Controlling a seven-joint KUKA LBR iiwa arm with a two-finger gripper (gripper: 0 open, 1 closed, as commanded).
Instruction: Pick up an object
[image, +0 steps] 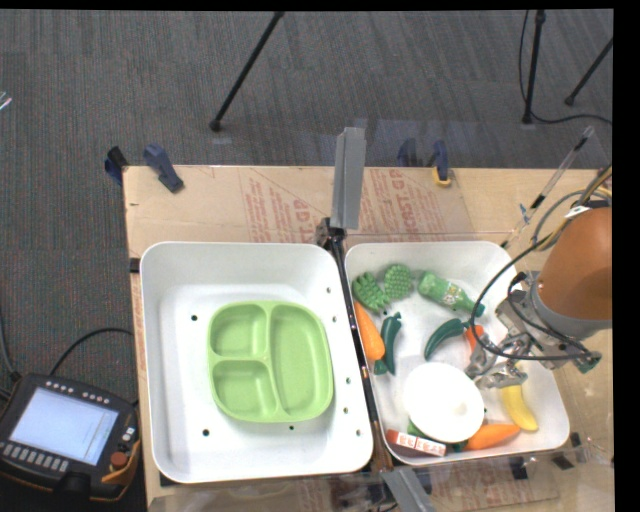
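Note:
My gripper (494, 368) hangs low over the right bin (500, 256), just right of a white round plate (443, 402) and above-left of a yellow banana (519, 408). A small orange piece (470, 338) lies right by its left side. Nothing can be made out in the gripper's hold. Farther left in this bin lie a dark green curved vegetable (442, 336), a green bottle (446, 292), two knobbly green toys (384, 286), an orange carrot (370, 335) and a dark green pepper (387, 342).
The left bin (175, 300) holds a light green divided tray (270, 360). Along the right bin's front edge lie an orange carrot (492, 436) and a red box (416, 443). A grey post (348, 180) stands behind the bins. Cables (540, 225) trail by the arm.

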